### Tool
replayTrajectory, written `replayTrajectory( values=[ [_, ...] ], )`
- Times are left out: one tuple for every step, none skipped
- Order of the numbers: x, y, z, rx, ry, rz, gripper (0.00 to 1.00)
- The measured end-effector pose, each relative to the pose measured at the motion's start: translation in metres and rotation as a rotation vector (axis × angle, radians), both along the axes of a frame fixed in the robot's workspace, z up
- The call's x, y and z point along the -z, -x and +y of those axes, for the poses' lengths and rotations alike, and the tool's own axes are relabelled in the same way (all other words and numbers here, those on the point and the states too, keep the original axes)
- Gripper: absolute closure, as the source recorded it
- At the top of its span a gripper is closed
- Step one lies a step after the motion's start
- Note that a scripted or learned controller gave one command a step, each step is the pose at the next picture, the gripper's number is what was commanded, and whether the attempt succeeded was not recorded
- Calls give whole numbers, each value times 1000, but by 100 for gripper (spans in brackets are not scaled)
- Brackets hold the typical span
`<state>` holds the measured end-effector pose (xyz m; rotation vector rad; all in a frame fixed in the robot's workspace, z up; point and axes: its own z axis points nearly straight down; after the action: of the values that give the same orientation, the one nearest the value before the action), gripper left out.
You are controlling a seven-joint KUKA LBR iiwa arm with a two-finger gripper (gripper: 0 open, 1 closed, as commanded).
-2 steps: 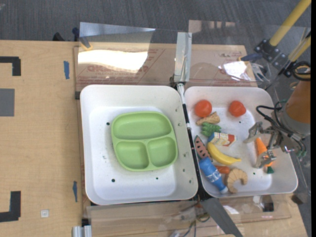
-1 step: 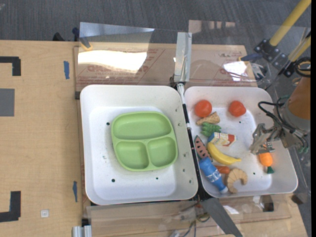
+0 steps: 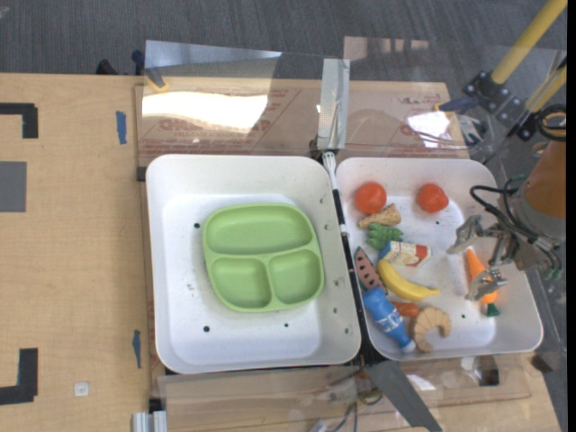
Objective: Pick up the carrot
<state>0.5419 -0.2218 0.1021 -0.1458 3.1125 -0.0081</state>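
A glossy green three-compartment plate (image 3: 261, 256) sits in the left bin (image 3: 171, 205). The right bin (image 3: 522, 331) holds two round red tomatoes (image 3: 370, 196), a curved yellow banana (image 3: 405, 283) and a blue bottle (image 3: 385, 314). At its right side, the tapered orange carrot (image 3: 474, 265) seems pinched between the metal gripper (image 3: 481, 257) fingers.

Tool (image 3: 479, 257) apparently touching carrot (image 3: 474, 265) in right bin (image 3: 531, 331).
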Motion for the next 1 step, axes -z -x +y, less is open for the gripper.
replayTrajectory(
  values=[
    [-12, -2, 0, 1, 2, -9, 100]
  ],
)
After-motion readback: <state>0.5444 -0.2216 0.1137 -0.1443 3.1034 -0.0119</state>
